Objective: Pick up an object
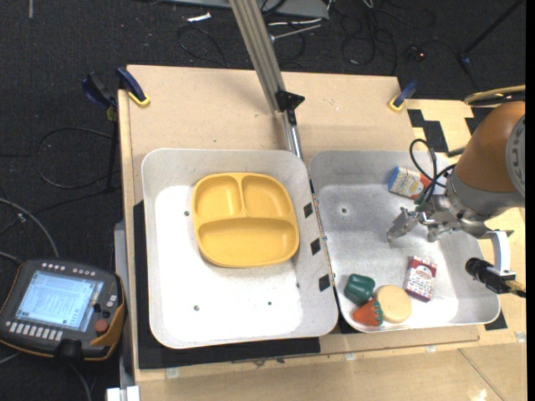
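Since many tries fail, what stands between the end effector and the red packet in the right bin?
Nothing visible does. The end effector hangs over bare bin floor, and the red packet lies apart from it, toward the bin's near edge, with open floor between them.

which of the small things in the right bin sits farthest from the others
The blue and white packet near the bin's far wall; the green piece, round yellow piece and red carton cluster together.
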Controlling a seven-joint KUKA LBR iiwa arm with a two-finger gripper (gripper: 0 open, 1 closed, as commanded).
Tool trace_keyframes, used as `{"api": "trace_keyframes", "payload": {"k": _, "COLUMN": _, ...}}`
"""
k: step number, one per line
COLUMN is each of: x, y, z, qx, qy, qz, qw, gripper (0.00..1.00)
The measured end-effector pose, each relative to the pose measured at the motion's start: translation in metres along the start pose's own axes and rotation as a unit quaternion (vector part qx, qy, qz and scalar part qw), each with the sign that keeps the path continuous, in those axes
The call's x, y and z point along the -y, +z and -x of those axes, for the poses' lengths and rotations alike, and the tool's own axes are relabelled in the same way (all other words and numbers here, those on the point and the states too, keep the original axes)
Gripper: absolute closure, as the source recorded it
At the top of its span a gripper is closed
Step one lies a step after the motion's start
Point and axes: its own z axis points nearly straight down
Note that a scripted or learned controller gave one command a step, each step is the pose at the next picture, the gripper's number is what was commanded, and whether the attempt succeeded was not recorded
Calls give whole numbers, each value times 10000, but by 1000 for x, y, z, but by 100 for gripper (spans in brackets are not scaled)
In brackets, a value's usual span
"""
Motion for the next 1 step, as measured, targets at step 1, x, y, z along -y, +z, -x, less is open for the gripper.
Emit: {"api": "trace_keyframes", "payload": {"k": 1, "x": 0, "y": -11, "z": 0, "qx": 1, "qy": 0, "qz": 6, "qw": 10000, "gripper": 100}}
